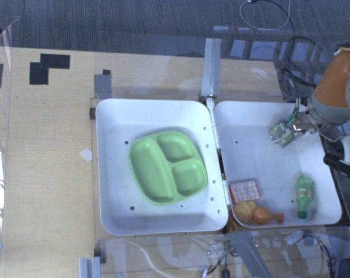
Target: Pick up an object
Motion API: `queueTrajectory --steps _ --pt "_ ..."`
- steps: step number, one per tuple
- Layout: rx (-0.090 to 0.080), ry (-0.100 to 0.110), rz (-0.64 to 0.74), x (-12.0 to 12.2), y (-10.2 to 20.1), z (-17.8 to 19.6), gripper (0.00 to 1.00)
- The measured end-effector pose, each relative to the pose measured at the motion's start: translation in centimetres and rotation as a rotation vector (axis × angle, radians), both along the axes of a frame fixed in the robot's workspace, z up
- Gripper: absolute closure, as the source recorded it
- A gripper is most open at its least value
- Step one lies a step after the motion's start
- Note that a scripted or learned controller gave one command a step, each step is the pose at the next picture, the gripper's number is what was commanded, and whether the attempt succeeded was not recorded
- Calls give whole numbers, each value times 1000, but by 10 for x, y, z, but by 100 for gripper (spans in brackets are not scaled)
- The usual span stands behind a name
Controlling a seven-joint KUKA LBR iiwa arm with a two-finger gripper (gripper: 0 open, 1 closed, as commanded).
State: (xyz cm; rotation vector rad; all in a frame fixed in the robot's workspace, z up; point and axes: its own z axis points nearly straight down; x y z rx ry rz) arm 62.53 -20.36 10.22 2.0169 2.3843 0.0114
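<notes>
My gripper [283, 134] hangs over the back right part of the right bin [250, 120], coming in from the right under the grey arm and its orange band [335, 81]. Below it the bin floor is bare. A green bottle [303, 196] lies near the bin's front right corner. A small pink patterned box [244, 190] sits at the front left, and an orange-yellow gourd-shaped toy [257, 214] rests just in front of it against the front wall. All three objects are well apart from the gripper.
The left bin [111, 155] holds a green divided tray [167, 167] in its middle. A metal divider post [211, 68] stands behind the seam between the bins. Cables run behind the right bin.
</notes>
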Motion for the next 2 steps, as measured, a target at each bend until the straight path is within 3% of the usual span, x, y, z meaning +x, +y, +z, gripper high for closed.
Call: queueTrajectory --steps 1,2 --pt "6 10 -143 46 59 78 100" --pt "8 13 -94 45 137 84 100"
